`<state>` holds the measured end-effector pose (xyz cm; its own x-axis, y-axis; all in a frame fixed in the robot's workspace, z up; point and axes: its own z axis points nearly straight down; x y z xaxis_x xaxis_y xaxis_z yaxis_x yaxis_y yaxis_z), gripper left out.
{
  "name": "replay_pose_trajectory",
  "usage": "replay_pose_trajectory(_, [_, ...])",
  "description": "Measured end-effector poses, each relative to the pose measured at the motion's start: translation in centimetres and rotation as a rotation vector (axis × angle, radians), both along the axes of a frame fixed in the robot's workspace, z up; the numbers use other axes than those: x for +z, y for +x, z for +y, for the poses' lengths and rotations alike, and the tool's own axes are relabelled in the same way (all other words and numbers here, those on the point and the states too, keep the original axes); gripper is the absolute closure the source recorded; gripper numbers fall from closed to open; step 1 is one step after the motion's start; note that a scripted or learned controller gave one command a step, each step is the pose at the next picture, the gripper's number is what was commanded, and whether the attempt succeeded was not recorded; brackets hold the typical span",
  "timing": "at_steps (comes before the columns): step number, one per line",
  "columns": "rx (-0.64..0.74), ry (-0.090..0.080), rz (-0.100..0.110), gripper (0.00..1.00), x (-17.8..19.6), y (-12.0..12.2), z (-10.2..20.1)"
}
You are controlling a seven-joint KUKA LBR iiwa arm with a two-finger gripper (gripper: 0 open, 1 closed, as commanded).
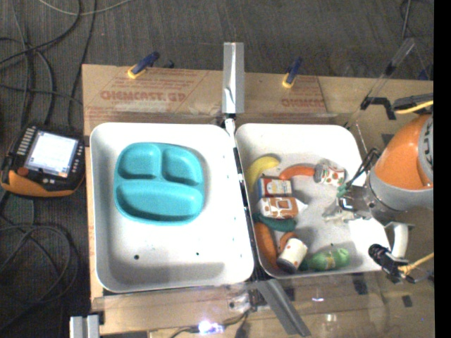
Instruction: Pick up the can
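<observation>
The can [329, 173], silver-topped with a colourful label, lies on its side near the back right of the right bin [352, 141]. My gripper [344, 207] hangs low over the bin's right side, a little in front of the can and slightly to its right. Nothing shows in its grasp. The orange-banded wrist [403, 166] reaches in from the right edge.
The right bin also holds a banana [261, 167], an orange-red vegetable [299, 169], two small cartons [276, 196], a carrot [264, 239], a white cylinder [292, 253] and a green fruit [328, 259]. The left bin [106, 259] bears a blue divided tray [160, 182].
</observation>
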<state>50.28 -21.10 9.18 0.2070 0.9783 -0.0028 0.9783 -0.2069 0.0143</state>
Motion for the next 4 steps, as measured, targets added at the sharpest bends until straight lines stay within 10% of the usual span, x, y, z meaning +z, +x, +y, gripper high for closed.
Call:
replay_pose_trajectory(1, [-0.02,-0.002,0.0,1.0,-0.1,9.3,-0.1])
replay_pose_trajectory(2, [0.009,-0.001,0.001,1.0,0.0,4.1,-0.8])
replay_pose_trajectory(4, [-0.054,0.002,0.003,1.0,-0.1,9.8,0.0])
